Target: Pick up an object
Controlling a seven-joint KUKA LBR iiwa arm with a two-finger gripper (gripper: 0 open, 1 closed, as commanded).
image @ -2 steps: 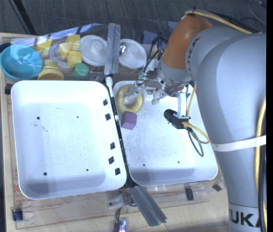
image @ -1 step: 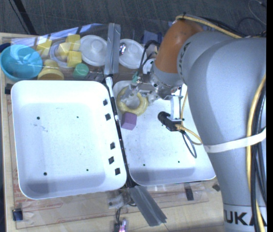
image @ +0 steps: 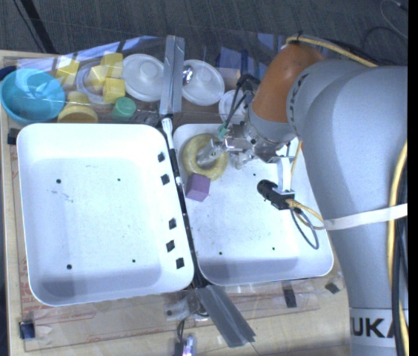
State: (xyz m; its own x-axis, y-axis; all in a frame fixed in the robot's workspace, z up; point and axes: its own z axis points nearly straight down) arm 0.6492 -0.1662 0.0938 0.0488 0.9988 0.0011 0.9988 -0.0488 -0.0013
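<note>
1 hand (image: 216,148) sits on the tape roll (image: 203,156); its grip state unclear.

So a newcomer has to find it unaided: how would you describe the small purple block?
Start at the right-hand bin, the one the arm reaches into. Near its left wall, toward the back, lies the purple block, just in front of the yellowish tape roll. It is the bin's lone purple, boxy item.
</note>
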